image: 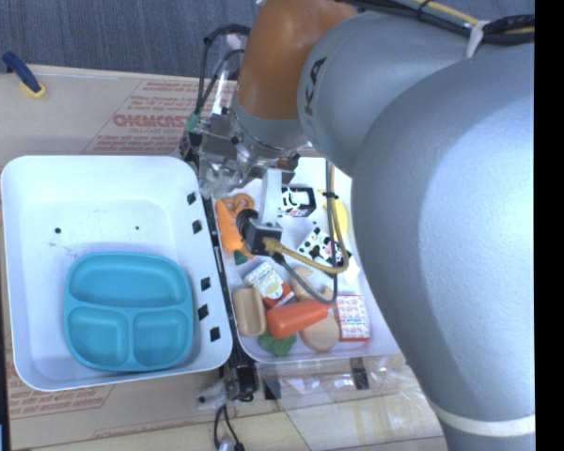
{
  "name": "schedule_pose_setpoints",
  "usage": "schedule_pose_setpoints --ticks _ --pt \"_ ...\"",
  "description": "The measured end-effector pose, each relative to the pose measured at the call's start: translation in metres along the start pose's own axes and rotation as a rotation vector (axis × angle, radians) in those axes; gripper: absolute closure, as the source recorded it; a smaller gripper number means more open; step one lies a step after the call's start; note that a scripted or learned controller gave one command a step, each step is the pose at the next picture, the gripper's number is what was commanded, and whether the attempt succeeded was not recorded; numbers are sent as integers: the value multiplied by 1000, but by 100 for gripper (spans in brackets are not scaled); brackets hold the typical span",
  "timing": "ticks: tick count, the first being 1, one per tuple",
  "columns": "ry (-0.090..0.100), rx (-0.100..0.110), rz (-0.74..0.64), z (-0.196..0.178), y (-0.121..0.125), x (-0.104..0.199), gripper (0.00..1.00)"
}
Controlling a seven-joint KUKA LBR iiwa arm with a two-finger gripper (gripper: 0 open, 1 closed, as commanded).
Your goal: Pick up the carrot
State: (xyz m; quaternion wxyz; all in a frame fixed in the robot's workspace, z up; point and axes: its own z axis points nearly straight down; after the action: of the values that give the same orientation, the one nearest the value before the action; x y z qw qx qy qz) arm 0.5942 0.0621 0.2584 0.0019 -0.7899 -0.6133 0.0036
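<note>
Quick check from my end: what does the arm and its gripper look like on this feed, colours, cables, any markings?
The arm is bulky, rounded and smooth grey, with a glossy orange band above the wrist and part of dark lettering beside it. Black and yellow cables run along its top. The gripper is a small dark metal assembly with thin black wires looping off it.

counter [122, 111]: brown printed cardboard under me | floor [103, 17]: dark grey carpet at 12 o'clock | light: bright, even

Cardboard-covered bench [94, 111] bears two white bins [23, 252] side by side
</note>
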Motion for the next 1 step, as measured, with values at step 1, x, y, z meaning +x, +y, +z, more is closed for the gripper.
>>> schedule_pose_setpoints --ticks 1 --pt "2 1 649 -10 -44 -6 100"
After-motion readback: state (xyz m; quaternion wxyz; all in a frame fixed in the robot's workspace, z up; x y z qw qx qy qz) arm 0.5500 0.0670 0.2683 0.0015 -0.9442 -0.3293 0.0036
